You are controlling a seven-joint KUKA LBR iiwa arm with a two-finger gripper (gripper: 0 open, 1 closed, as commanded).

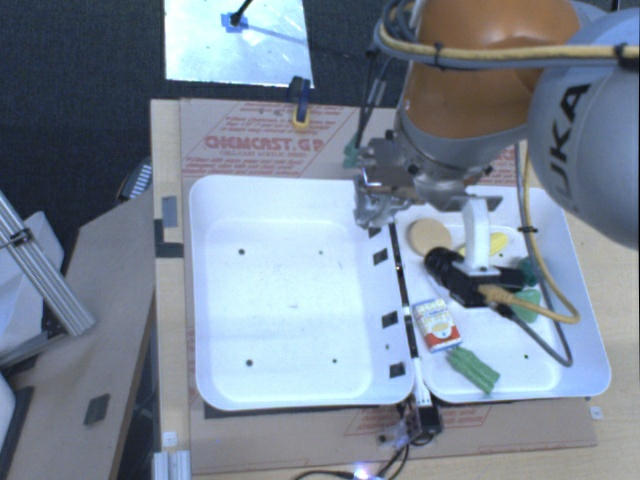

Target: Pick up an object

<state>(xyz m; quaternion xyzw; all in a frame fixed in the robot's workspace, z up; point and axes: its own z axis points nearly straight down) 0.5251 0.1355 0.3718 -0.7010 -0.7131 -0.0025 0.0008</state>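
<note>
White bins, two, side by side: left bin [280, 298], right bin [530, 370]. Grey arm [590, 118], one, cut off by the top and right edges.

Landmark: red-and-white box [437, 325], one, in the right bin.
- Tan disc [430, 233], one, above the box.
- Green ridged piece [472, 368], one, just below-right of the box.
- Yellow item [497, 240], one, up-right of the box, half hidden, hard to identify.

Gripper [375, 206] sits up-left of the box, over the bins' shared rim. Can't tell whether it is open or closed.
</note>
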